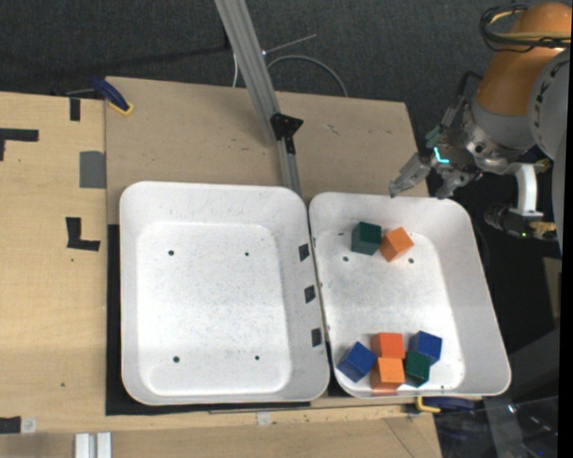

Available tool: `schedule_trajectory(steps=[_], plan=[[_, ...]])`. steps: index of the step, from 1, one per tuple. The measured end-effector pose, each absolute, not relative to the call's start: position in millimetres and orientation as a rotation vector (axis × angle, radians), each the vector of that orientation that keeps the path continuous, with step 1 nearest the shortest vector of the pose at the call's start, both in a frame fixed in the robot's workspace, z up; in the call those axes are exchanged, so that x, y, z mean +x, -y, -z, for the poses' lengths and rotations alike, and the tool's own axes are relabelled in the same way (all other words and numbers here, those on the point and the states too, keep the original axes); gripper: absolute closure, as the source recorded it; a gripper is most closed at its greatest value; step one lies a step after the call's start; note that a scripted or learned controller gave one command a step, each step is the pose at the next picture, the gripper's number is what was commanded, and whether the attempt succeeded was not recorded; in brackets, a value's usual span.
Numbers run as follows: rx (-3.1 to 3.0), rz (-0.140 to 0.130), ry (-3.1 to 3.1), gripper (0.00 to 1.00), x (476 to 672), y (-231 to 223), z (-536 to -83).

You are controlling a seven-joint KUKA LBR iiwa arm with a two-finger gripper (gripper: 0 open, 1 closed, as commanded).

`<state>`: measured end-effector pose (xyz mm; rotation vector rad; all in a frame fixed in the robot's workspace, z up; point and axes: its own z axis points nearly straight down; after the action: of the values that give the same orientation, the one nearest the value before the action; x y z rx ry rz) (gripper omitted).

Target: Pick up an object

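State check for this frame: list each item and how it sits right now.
pincer: above the right bin's far rim, holding nothing
green block: far end of right bin, touching orange block
near cluster: two blue, two orange, one green, packed together
left bin: holds no blocks

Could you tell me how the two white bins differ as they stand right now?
The right bin holds blocks: a green block touching an orange block near its far end, and a cluster of five at its near end. The left bin shows only its speckled floor. The gripper hangs past the right bin's far edge, away from the left bin. Both are shallow, white, rounded.
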<state>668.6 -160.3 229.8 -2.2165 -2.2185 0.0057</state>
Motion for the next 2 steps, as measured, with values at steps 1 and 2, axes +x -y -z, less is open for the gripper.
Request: schedule_trajectory(steps=[1, 2], plan=[[-2.219, -0.004, 2.223, 0.0, 669.5, 160.6, -233.3], [-2.216, -0.008, 2.219, 0.0, 662.4, 156.5, -170.7]])
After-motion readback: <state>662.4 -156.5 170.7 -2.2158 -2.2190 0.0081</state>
